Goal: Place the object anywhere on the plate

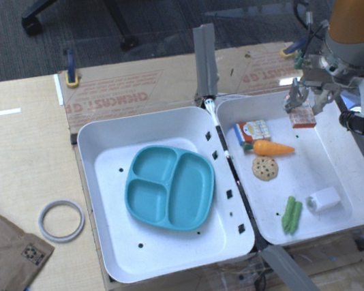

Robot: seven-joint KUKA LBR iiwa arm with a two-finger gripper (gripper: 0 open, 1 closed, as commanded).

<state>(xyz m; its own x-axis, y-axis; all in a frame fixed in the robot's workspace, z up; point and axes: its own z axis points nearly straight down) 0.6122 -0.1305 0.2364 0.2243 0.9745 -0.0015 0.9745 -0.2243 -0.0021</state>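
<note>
Nearest me, a green pea pod (290, 214) and a white block (324, 200) lie by the right bin's (362, 166) front edge. My gripper (300, 106) pinches a small reddish object (302, 118) over that bin's far edge. I see the teal plate (170, 187) mid left bin (106, 209).

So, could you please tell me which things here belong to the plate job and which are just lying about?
Job: teal three-compartment plate; gripper; orange toy carrot; round cookie; green pea pod; small white block.
Lying about: grey tape ring; brown cardboard box.
</note>
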